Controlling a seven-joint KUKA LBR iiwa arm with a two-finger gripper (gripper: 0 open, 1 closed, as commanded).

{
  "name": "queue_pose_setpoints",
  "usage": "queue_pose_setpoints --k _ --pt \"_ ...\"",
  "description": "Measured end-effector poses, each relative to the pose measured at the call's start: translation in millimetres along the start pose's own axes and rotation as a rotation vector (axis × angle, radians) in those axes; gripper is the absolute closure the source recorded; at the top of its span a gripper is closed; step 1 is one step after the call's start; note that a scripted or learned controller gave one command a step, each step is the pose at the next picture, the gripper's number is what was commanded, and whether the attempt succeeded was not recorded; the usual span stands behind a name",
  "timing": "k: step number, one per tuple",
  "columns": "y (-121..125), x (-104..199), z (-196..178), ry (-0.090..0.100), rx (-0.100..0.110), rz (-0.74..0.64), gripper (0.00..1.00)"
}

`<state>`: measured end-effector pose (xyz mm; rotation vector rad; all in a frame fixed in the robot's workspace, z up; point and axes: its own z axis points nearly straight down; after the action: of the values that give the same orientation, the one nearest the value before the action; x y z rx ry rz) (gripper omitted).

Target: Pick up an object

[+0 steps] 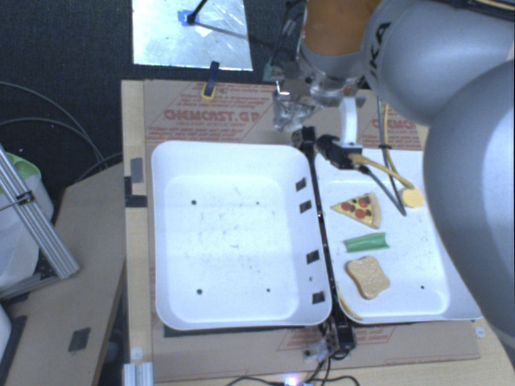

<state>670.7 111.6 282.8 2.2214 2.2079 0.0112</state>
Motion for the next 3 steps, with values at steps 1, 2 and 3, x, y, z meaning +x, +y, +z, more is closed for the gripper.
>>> queue_pose_setpoints --k 1,2,3 --pt "-66.8 -0.3 -32.2 0.003 0.009 -0.007 1.0" --pt "-171.2 -25.6 3.4 0.001 0.02 -0.005 1.0" --pt "-162.7 -23.1 -159.3 0.007 -0.01 -0.011 1.0"
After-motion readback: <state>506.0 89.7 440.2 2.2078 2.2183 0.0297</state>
